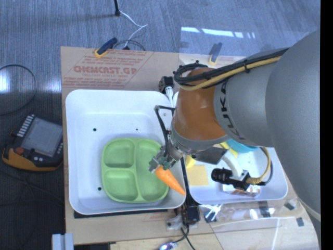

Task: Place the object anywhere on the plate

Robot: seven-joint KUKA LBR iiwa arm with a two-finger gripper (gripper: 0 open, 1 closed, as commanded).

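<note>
Lower centre of the frame, at the right edge of the left bin [93, 113]: the claw [164, 161] sits closed on the green leafy end of the carrot [170, 180], fingers pinched narrow, nothing else in them. The carrot's long axis runs on a slant, stem end at upper left under the claw, orange point at lower right. The stem end is over the right margin of the green plate [120, 154]; the point reaches out past the plate, across the bin's right rim toward the right bin [270, 189]. Whether the carrot hangs free or touches the rim cannot be told from this angle. The plate lies flat in the left bin, divided into compartments, and its bulk lies to frame left of the claw, just beside it. Judgement: the carrot is at the plate's edge but not fully over it. The coming move turns on a short shift to frame left, enough to bring the trailing point inside the plate's right compartment before letting go; released here, the point would likely catch the rim and tip outward.
</note>
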